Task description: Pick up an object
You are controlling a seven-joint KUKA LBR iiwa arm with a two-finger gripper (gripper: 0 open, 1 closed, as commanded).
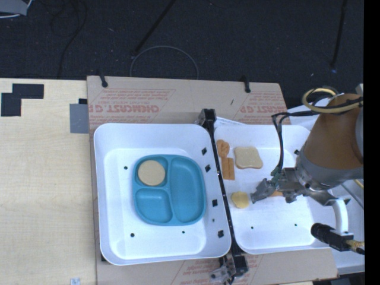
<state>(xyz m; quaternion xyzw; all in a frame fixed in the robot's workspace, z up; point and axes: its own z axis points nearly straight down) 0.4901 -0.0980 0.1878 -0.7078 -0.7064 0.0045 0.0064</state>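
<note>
**Arm low over the right bin, fingers beside a small yellow piece**

The tabletop (pixel 41 177) is pale wood, with a cardboard sheet (pixel 178 103) under both bins. The left bin (pixel 113 159), taken here as the landmark, is a shallow white tub. A blue tray (pixel 184 189) with three compartments lies in the middle of it, and a round tan disc (pixel 151 173) sits in the tray's upper left compartment.

The right bin (pixel 279 236) touches the left bin's right wall along a black clamp strip. The arm (pixel 332 141), grey with an orange band, reaches over the right bin's far side from the left bin. Its gripper (pixel 261 192) hangs low in the middle of the right bin; whether the fingers are spread or closed cannot be told, and nothing is seen between them.

A bread slice (pixel 247 157) lies just right of the left bin's upper wall. Orange strips (pixel 225 159) lie between the slice and that wall. A small yellow piece (pixel 240 200) lies just right of the left bin, close beside the gripper.
</note>
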